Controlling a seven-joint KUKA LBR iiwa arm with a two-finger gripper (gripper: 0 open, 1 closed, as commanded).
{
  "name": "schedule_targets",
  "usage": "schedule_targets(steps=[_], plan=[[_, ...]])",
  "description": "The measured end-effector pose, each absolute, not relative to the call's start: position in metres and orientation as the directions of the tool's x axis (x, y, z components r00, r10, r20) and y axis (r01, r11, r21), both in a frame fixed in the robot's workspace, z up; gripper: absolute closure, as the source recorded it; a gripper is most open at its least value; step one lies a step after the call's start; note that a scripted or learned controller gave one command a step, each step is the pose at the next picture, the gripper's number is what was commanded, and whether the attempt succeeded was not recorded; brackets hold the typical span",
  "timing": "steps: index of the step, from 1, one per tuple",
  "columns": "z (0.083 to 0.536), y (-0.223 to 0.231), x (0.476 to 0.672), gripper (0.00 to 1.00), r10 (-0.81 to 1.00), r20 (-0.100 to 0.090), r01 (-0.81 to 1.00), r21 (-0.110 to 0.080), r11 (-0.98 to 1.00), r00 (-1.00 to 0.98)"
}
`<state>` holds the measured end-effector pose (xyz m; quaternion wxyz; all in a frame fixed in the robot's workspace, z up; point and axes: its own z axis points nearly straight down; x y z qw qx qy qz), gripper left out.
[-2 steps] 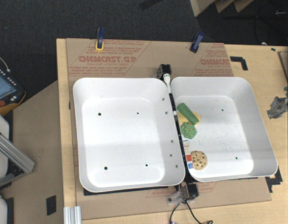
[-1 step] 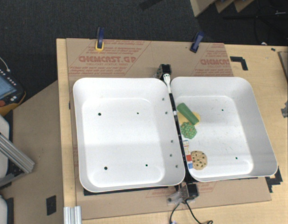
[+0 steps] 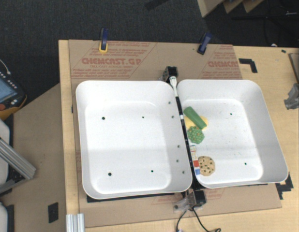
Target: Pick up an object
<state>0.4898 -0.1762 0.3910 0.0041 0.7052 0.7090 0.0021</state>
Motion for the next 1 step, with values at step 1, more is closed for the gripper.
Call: schedule_targets(steps=[1], plan=[[0.3094, -0.1637, 0.4783, 1.0, 1.0, 0.003, 1.0, -0.008, 0.0, 0.0]])
